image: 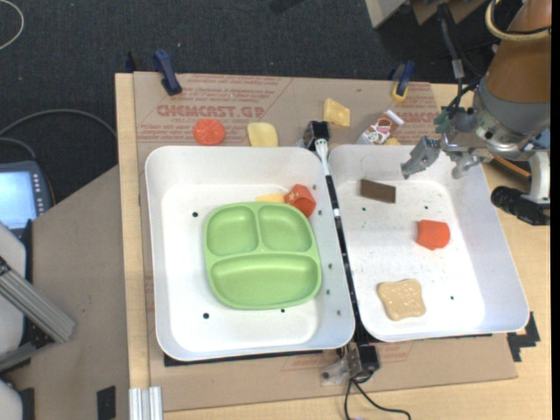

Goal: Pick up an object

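The gripper (444, 159) is seen spread wide and empty; the brown block (378, 191) lies just left-below.

Floor (79, 24): dark grey carpet is seen beyond the surface, crossed by a thin white cable (13, 11)
Surface (96, 261): pale wood, overlaid by a brown cardboard sheet (262, 99) held by blue clamps (166, 71)
Left edge: a lit screen (17, 201) is seen
Light: even, soft shadows

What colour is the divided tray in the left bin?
Light green. The divided tray shows plainly in the camera view, lying in the left bin.
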{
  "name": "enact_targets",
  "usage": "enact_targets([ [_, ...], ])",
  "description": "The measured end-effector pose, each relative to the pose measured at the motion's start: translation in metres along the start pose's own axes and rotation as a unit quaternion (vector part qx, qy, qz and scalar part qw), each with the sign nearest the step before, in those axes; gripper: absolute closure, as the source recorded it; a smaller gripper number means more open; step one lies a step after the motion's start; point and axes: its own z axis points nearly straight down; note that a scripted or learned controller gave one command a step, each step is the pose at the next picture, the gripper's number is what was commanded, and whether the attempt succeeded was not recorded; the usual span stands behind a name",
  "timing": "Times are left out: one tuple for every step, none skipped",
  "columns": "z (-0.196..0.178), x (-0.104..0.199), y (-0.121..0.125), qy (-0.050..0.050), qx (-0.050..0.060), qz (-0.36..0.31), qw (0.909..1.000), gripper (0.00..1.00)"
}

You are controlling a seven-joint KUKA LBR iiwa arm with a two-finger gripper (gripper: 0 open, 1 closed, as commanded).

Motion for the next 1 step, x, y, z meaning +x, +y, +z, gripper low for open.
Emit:
enact_targets([
  [0.0733,-0.0376,-0.0425,0.001,0.005,0.002,1.0000,0.00],
])
